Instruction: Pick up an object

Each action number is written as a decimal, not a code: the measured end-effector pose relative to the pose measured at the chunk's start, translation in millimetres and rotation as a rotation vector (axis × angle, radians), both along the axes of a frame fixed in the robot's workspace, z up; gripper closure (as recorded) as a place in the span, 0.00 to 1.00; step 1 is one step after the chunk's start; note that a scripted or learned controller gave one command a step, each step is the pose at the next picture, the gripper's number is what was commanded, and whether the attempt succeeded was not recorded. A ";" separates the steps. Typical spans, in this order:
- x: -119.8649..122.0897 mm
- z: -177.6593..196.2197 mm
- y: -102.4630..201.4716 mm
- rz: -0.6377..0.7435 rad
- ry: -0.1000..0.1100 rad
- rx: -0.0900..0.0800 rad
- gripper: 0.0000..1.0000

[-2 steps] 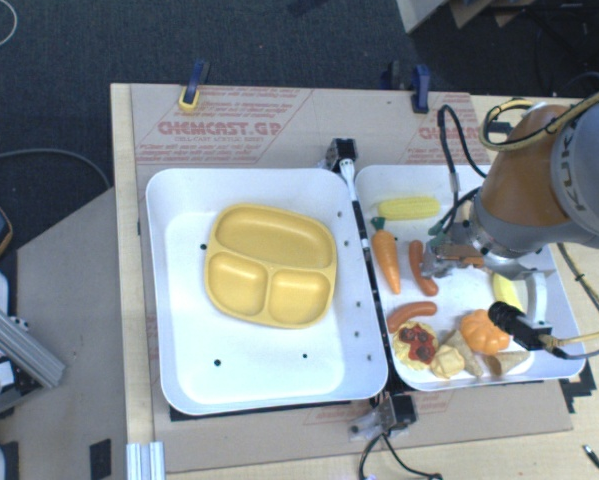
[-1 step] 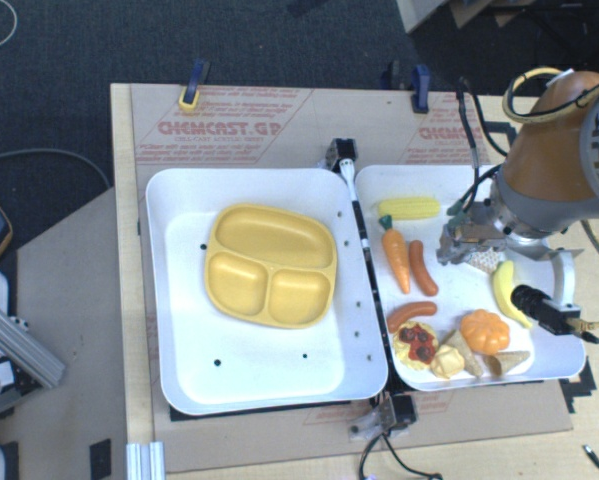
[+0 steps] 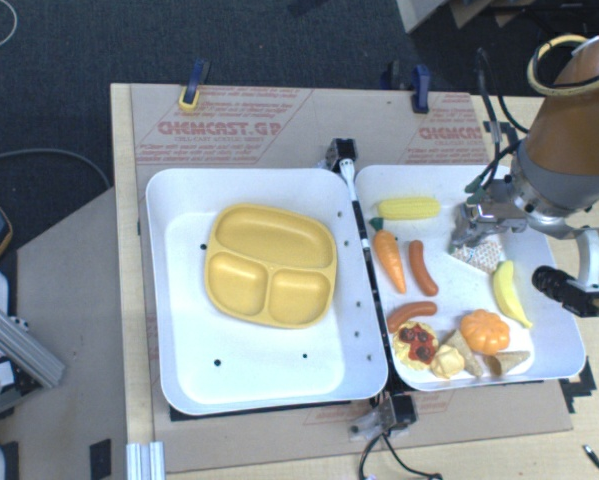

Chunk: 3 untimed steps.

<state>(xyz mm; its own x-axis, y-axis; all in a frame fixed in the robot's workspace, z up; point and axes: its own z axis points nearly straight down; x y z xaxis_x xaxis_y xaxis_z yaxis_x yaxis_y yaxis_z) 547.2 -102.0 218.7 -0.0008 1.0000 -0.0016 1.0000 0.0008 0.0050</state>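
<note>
Toy food lies in the right bin (image 3: 569,360): a corn cob (image 3: 408,208), a carrot (image 3: 388,259), a sausage (image 3: 422,268), a second sausage (image 3: 411,313), a banana (image 3: 509,293), an orange fruit (image 3: 484,330), a small pizza piece (image 3: 418,343) and pale pieces (image 3: 459,358) at the front. My gripper (image 3: 476,230) hangs low over the bin's back right part, right above a white speckled piece (image 3: 482,255). Nothing shows between its fingers.
The left bin (image 3: 179,358) holds a yellow three-compartment plate (image 3: 271,265). A black clip (image 3: 342,154) sits on the divider between the bins. Clamps stand at the bench's far edge (image 3: 191,86) (image 3: 420,86). The grey arm and cables (image 3: 564,158) cover the right bin's back right corner.
</note>
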 end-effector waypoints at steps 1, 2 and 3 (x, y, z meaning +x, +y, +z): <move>53.2 7.7 34.4 0.004 -0.002 0.001 1.00; 45.2 9.0 34.6 0.000 0.006 0.002 1.00; 53.7 15.8 28.6 0.000 0.001 0.000 1.00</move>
